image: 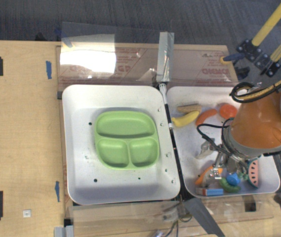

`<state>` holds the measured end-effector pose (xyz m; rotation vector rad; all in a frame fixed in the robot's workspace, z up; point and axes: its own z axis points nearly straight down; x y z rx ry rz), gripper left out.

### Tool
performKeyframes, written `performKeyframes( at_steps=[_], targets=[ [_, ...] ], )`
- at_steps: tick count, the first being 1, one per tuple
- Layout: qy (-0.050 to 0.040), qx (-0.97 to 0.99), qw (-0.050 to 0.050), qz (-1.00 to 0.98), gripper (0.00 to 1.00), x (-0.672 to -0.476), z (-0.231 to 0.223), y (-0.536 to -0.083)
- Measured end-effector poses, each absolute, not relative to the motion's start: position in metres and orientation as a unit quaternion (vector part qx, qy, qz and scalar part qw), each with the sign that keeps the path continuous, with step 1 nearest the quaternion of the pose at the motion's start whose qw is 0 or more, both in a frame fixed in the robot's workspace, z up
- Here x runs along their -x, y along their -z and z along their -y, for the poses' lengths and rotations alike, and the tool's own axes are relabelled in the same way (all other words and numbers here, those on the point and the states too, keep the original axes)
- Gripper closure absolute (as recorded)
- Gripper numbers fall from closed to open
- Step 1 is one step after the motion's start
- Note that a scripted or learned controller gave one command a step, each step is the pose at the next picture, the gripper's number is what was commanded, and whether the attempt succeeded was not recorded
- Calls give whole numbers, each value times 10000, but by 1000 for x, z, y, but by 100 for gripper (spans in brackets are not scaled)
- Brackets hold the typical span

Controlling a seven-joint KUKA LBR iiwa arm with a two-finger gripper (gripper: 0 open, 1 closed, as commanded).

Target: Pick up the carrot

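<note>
carrot: lying at the front of the right bin, just beside the gripper's tips
gripper: reaching down among the toys; grip state i cannot tell
neighbours: a blue piece and a watermelon slice sitting close by, a banana lying farther back
left bin: holding a green divided plate
surface: a pale wooden bench carrying both bins
room: dark grey floor showing beyond

Red print on clear panel behind bins, both halves; too blurred to read, perhaps reversed. No other text legible.
</note>
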<state>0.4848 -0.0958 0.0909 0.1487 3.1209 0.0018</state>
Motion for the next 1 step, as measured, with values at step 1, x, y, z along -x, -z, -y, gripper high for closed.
performKeyframes(
  at_steps=[1],
  targets=[
    [-6,-1002,75,-9949,0,-484,91,-91]
  ],
)
